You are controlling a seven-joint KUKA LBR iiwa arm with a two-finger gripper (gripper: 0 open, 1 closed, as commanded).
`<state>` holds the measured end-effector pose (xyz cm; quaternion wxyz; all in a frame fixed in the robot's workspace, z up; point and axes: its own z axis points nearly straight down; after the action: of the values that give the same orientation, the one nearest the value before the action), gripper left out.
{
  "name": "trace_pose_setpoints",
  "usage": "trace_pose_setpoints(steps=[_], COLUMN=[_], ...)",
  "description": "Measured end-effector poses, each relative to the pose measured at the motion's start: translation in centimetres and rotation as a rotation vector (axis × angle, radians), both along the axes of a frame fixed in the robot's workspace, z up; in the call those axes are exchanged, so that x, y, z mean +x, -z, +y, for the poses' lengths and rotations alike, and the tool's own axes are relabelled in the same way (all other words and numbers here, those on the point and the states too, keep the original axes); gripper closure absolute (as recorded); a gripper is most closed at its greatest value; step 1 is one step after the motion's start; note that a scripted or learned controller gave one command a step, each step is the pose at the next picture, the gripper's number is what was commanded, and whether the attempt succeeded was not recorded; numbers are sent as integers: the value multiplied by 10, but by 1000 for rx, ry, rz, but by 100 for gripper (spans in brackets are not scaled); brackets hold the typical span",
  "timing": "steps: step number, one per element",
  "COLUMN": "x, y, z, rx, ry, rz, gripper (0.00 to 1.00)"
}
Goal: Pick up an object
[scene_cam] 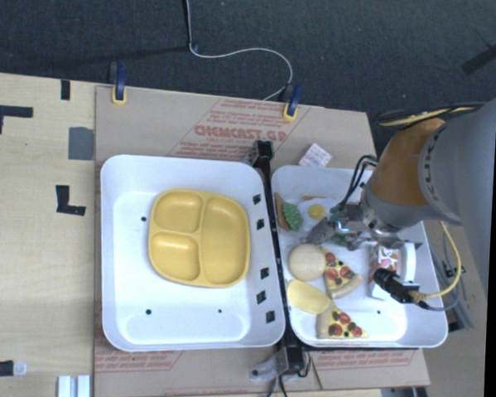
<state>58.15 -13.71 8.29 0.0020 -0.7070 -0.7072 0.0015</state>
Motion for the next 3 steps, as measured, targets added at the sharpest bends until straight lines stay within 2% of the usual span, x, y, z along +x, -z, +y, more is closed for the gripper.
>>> trace_pose_setpoints(steps=[1, 2, 3], x=[66, 64, 64], y=[-2, -14, -13], z=[27, 24, 26], rx=[-6, -6, -4], ry=[-3, 0, -1], rz=[-5, 3, 2], gripper=[0, 100, 0])
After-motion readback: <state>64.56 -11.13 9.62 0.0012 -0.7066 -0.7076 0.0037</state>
